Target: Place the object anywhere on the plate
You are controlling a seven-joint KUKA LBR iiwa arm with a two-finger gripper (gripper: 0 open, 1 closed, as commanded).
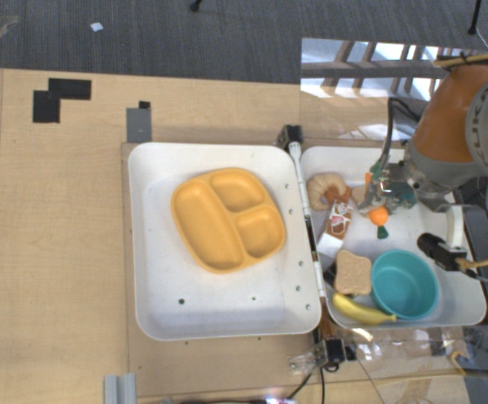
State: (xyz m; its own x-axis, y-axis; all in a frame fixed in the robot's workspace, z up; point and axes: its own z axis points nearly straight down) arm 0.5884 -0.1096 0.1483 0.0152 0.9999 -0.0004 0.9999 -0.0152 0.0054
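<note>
Looking down on my surface (59,268), I see the yellow divided plate (227,219) sitting in the left white bin (219,318), centre-left of the frame. My pincer (381,194) hangs over the upper part of the right bin (471,310), and I cannot tell how it is set. A small orange object (379,215) lies just below it. Lower in that bin sit a teal bowl (405,285), a slice of bread (353,273), a banana (363,310), and near the top left a pastry (326,188).
</note>
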